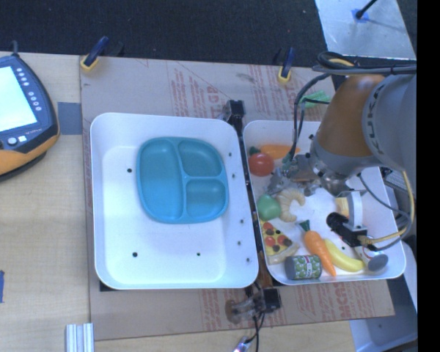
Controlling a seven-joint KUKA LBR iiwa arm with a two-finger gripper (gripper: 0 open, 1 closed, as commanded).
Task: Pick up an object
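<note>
My gripper point(292, 176) hangs low in the right bin point(393, 268), in its upper left part, under the grey arm with the orange band point(346, 119). Just left of it lie a red tomato point(261, 163) and an orange piece point(277, 151). Right below the gripper sit a cream curved piece point(293, 201) and a green fruit point(268, 208). Nearer the bin's front are a pizza slice point(276, 242), a carrot point(319, 246), a yellow banana point(343, 259) and a green can point(303, 267). The arm hides the bin's far right part.
The left bin point(110, 218) holds a blue divided plate point(182, 179). A tablet in an orange case point(15, 119) lies on the bench at far left. Clamps point(94, 54) grip the cardboard's back edge. Cables point(367, 233) trail over the right bin's right side.
</note>
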